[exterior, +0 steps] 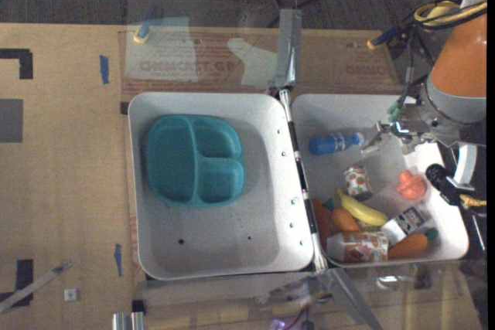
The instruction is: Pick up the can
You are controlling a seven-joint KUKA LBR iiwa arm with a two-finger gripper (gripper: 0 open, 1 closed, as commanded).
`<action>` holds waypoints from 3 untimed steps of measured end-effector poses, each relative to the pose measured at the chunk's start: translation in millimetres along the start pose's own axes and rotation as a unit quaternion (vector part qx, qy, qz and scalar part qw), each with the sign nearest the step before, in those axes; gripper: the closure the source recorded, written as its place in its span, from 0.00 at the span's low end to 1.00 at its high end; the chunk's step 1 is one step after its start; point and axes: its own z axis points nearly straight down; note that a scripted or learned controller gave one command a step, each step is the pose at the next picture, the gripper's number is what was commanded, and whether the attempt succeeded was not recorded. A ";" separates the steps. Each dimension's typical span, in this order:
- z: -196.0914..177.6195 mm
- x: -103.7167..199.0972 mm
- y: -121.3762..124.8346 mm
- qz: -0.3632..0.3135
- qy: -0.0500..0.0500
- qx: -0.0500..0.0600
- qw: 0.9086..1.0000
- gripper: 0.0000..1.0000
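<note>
The can (356,182) is small, white with red markings, and stands near the middle of the right bin (340,113). My gripper (389,132) hangs over the upper right part of that bin, up and to the right of the can and apart from it. It sits just right of a blue bottle (335,143). Nothing is seen held in it. The grey arm with its orange band (462,67) comes in from the right edge.
Below the can lie a banana (363,209), a carrot (410,246), a carton (358,246) and a small bottle (410,221). A coral-pink object (411,185) lies to the can's right. The left bin (209,243) holds a teal divided plate (195,159). Cables hang at the upper right.
</note>
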 end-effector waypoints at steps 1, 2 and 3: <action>101.3 27.2 0.5 -0.003 -0.001 -0.002 1.000 0.00; 92.2 24.0 0.2 -0.001 -0.002 -0.003 1.000 1.00; -4.6 67.6 8.2 0.093 -0.001 -0.001 0.996 1.00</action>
